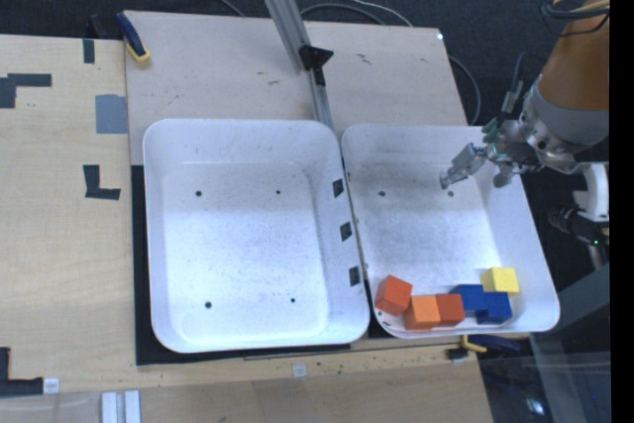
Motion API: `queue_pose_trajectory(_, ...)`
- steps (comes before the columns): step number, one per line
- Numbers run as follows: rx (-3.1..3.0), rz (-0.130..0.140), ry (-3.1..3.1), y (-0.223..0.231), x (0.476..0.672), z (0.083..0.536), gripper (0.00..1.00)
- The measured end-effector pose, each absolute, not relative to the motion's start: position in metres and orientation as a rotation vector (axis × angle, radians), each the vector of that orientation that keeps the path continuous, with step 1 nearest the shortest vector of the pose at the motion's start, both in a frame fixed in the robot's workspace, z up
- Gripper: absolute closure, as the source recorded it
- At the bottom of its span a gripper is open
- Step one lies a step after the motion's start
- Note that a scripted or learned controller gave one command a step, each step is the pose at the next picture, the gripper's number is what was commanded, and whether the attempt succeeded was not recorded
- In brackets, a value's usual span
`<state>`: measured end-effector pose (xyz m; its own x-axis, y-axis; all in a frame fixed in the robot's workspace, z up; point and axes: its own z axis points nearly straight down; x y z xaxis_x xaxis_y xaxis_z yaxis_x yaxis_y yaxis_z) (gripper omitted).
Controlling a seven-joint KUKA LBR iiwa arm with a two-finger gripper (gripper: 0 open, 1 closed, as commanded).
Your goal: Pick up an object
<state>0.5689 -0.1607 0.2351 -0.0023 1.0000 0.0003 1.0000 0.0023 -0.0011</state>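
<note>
Camera view: the blocks are being kept along the right bin's (515,213) near edge — a red-orange block (394,293), an orange block (434,310), a blue block (484,303) and a yellow block (500,280). Nothing is being held by the gripper (458,173), which is being hung over that bin's far right part; whether its claw is apart cannot be told.

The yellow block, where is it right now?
The yellow block sits in the right bin, at its near right corner, touching the blue block just below it in the camera view.
</note>
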Motion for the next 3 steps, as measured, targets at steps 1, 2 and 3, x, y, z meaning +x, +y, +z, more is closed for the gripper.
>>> queue_pose_trajectory(1,-2.216,0.001,-2.225,-0.16,0.569,0.245,1.0)
queue_pose_trajectory(2,-2.217,-0.009,-2.234,-0.096,0.578,0.342,1.0)
queue_pose_trajectory(3,-2.215,0.004,-2.223,-0.056,0.536,0.32,1.0)
